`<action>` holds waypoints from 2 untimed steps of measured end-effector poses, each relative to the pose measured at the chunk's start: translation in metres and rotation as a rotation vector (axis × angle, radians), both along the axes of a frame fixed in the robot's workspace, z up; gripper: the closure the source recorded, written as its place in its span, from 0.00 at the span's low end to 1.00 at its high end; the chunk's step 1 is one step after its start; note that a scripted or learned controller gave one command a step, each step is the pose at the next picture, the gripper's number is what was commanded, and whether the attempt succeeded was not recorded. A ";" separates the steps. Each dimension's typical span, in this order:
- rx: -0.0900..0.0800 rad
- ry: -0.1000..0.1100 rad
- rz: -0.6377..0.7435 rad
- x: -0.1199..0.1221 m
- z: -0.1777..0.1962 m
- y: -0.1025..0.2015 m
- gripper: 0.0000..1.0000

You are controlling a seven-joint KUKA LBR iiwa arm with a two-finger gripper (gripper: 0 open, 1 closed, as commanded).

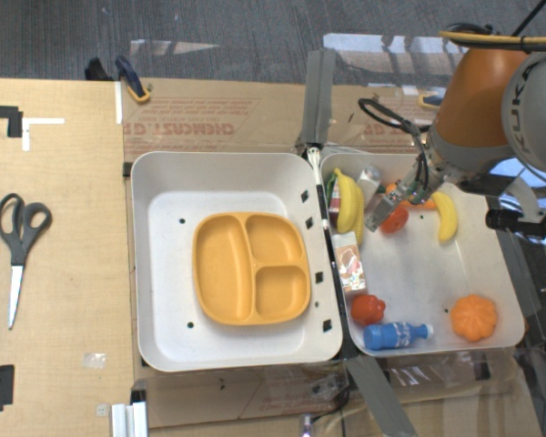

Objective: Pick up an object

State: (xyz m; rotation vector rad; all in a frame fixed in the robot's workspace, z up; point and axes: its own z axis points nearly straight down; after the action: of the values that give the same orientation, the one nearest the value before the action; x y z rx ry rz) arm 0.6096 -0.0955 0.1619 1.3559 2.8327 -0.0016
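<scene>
A light wooden bench bears two white bins, with scissors far off to the gripper's left. The left bin holds a yellow divided tray. In the right bin, the gripper sits low, a red object touching its tip; whether it grips cannot be told. Bananas lie just beside.

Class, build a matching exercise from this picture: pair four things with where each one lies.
Things:
1. yellow divided plastic tray
2. blue plastic bottle
3. orange toy pumpkin
4. grey-handled metal scissors

Places:
A. right bin, near right corner
B. wooden bench, left of the bins
C. middle of the left bin
D. right bin, along its near edge

Pairs: 1-C, 2-D, 3-A, 4-B
</scene>
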 end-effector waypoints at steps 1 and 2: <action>0.000 -0.007 -0.154 0.001 -0.066 -0.009 0.00; -0.002 -0.007 -0.150 0.001 -0.057 -0.009 1.00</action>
State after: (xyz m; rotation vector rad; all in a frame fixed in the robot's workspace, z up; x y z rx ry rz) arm 0.6105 -0.1040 0.1045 1.5611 2.7171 0.0006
